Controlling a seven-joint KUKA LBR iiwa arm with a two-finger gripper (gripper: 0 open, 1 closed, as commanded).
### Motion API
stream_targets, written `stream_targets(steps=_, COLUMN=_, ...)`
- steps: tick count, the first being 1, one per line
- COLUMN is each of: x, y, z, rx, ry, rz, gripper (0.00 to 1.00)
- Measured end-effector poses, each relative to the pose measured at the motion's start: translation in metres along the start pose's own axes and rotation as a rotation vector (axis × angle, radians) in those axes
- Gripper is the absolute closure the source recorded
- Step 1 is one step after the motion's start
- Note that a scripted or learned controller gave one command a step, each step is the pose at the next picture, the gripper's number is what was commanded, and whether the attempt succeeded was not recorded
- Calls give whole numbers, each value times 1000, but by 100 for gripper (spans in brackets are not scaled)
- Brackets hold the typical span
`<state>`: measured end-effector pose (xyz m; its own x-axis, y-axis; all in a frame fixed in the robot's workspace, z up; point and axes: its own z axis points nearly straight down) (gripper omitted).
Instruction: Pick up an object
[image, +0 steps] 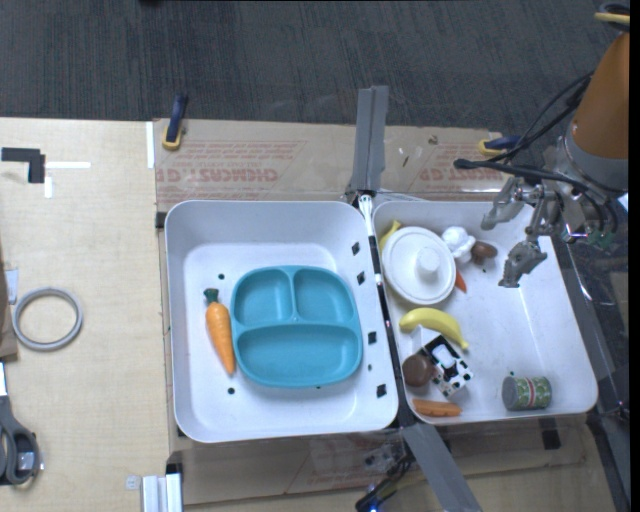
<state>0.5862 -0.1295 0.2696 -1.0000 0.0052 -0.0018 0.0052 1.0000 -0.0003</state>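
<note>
My gripper (511, 240) hangs over the upper right part of the right bin (560, 330), open, with nothing between its fingers. Just left of it lie a small brown object (484, 251) and a white lumpy object (457, 240). A white round lidded bowl (422, 265) sits at the bin's upper left, with a yellow banana (432, 322) below it. Near the front are a brown ball (416, 370), a black-and-white toy (451, 367), a small orange carrot (436, 407) and a green can (527, 392) lying on its side.
The left bin (190, 380) holds a blue divided plate (297, 325) and an orange carrot (220, 335) beside it. A tape roll (44, 318) and scissors (18, 452) lie on the bench at the far left. Cables trail from the arm (605, 110) at the right.
</note>
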Motion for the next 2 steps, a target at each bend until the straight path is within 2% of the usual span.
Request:
stream_targets(steps=1, x=16, y=0, z=109, rx=0, ry=1, rz=-82, gripper=0)
stream_targets(steps=2, x=45, y=24, z=158, rx=7, ry=-18, rz=-136, gripper=0)
